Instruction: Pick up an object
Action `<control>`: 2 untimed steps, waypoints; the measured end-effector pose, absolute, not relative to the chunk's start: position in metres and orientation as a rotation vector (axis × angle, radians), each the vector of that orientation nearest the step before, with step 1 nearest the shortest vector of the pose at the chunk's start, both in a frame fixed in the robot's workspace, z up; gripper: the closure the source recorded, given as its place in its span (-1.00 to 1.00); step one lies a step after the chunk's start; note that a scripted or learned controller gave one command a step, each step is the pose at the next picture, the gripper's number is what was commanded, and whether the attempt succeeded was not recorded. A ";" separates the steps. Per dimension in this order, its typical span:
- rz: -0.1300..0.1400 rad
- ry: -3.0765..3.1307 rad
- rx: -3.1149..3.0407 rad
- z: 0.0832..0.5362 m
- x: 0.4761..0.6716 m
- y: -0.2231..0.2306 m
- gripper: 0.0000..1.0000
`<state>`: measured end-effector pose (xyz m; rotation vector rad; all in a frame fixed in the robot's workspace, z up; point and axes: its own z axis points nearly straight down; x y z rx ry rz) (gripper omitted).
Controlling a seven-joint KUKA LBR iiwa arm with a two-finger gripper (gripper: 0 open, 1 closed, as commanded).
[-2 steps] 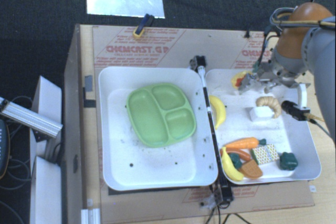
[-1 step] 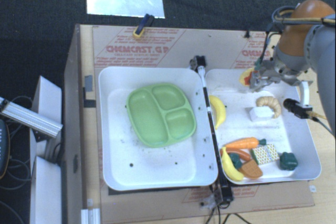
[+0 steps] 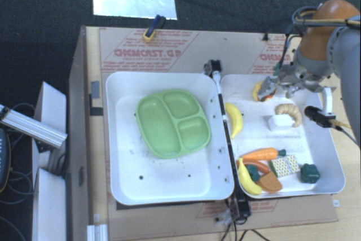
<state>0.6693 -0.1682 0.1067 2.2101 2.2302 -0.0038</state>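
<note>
Over the right bin (image 3: 336, 173), at its far end, the arm (image 3: 333, 36) reaches in and the gripper (image 3: 269, 87) hangs low beside a small yellow-and-orange toy (image 3: 258, 91); whether it is open, closed or holding that toy, I cannot tell from up here. Just nearer sits a croissant (image 3: 290, 111) on a white block (image 3: 280, 121). A banana (image 3: 234, 119) lies along the divider. At the near end there's a carrot (image 3: 263, 154), a second banana (image 3: 247, 179), a patterned block (image 3: 284, 166) and a dark green piece (image 3: 309, 173). In the left bin (image 3: 127, 183), a green divided tray (image 3: 172, 123) lies flat.
</note>
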 end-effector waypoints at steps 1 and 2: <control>-0.007 2.233 2.210 0.117 0.669 -0.169 1.00; -0.003 2.231 2.206 0.118 0.670 -0.169 -1.00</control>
